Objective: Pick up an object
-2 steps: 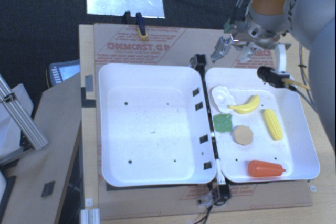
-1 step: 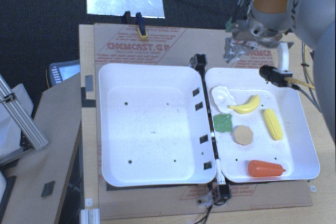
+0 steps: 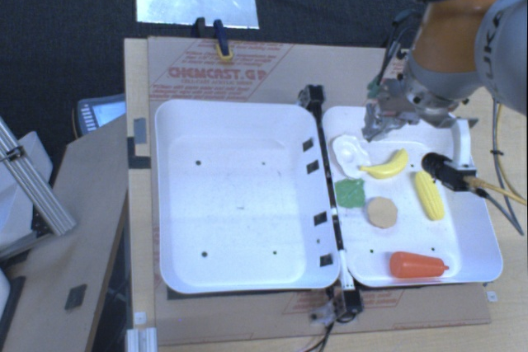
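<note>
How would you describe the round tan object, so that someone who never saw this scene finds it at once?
Look at the right bin, the one that holds the toy food. Near its left wall, just below the green piece and above the orange carrot, lies the tan disc. It is the only flat, round, light brown thing; the banana and corn are yellow and long.

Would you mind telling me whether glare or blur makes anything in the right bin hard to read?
Camera view: the white object nearly blends into the bright right bin; the gripper is slightly soft; the banana, corn and carrot stay distinct.
</note>
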Controlling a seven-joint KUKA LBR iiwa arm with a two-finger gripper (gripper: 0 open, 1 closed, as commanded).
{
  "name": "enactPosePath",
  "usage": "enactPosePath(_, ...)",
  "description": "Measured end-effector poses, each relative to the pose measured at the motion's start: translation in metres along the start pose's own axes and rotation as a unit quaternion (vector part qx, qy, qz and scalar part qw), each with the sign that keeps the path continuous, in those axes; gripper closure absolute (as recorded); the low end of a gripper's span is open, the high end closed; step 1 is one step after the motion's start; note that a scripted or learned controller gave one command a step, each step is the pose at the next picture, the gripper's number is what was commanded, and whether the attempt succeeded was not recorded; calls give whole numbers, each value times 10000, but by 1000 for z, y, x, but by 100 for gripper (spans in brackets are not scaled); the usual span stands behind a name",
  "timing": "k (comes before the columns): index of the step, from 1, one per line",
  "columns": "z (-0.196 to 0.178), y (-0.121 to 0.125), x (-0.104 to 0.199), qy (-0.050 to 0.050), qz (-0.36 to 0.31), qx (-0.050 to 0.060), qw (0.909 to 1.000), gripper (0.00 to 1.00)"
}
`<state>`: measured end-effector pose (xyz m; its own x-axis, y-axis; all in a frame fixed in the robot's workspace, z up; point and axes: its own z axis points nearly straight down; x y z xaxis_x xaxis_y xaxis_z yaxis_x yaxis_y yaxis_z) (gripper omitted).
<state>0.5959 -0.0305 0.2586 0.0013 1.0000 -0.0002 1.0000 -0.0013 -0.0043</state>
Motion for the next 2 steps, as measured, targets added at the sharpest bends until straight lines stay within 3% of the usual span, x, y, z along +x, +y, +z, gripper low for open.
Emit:
enactPosePath(1,-52,-20,59,15,-57,-50,10000,100)
enactPosePath(2,-32,-113,90,10,-45,1,10000,100)
